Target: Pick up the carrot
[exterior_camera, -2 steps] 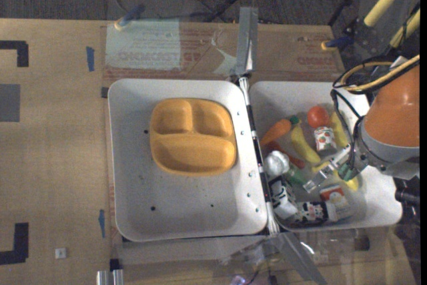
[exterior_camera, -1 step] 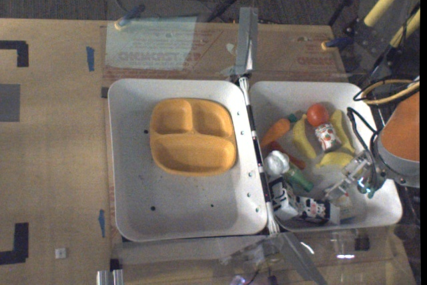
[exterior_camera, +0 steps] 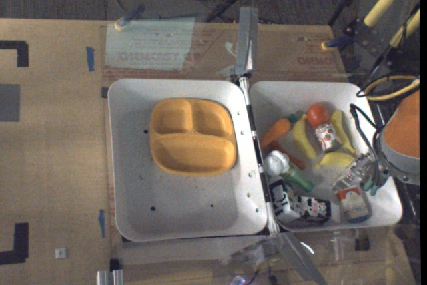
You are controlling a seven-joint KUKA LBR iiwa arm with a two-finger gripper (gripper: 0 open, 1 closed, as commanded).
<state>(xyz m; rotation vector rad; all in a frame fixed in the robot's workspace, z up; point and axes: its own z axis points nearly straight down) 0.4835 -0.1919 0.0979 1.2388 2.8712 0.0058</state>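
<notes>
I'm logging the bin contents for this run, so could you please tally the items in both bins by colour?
Orange: 2, the divided plate and the carrot.
Yellow: 2, the bananas.
Red: 1, a tomato-like ball.
Mostly white or mixed print: 4, cartons and bottles.
Total: 9.

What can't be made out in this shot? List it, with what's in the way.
1. Pincer, camera view: whether it is open or shut; blurred and small against the right white bin.
2. Grey arm with orange band: cut off by the right edge.
3. Small carton below the pincer: label too blurred to read.
4. Orange carrot with green top: whether it touches the yellow banana beside it.
</notes>
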